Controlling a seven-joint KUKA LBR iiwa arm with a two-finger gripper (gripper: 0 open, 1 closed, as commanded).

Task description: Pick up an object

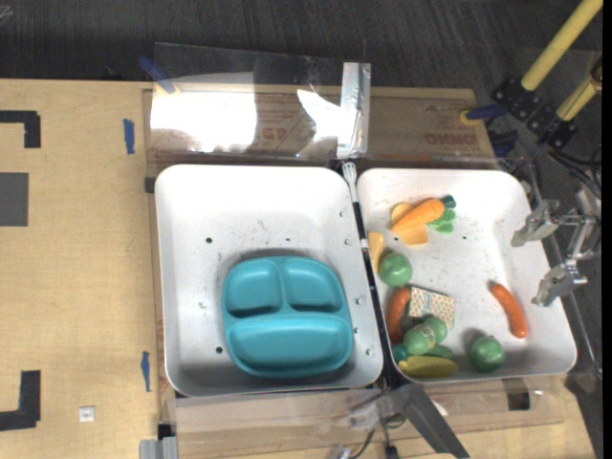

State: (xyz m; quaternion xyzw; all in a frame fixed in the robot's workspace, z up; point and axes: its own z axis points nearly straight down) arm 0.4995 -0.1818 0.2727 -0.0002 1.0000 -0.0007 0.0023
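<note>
The right bin [478,185] holds several toy foods. An orange carrot [419,214] with a green top lies at its back left, and a green ball [395,270] sits below it. A red-orange sausage-like piece [509,310] lies near the right wall. Another green piece [487,352], a yellow piece [430,365], a patterned packet [433,305] and a red piece [399,312] crowd the front. My gripper [545,259] hangs at the bin's right rim, just above and right of the sausage piece. It is open, with its metal fingers [534,228] spread and nothing between them.
The left bin [191,199] carries a teal compartment tray [285,316] toward its front. A clear plastic sheet [258,113] stands behind both bins. Yellow poles and dark clamps [545,65] sit at the back right, and cardboard covers the bench on the left.
</note>
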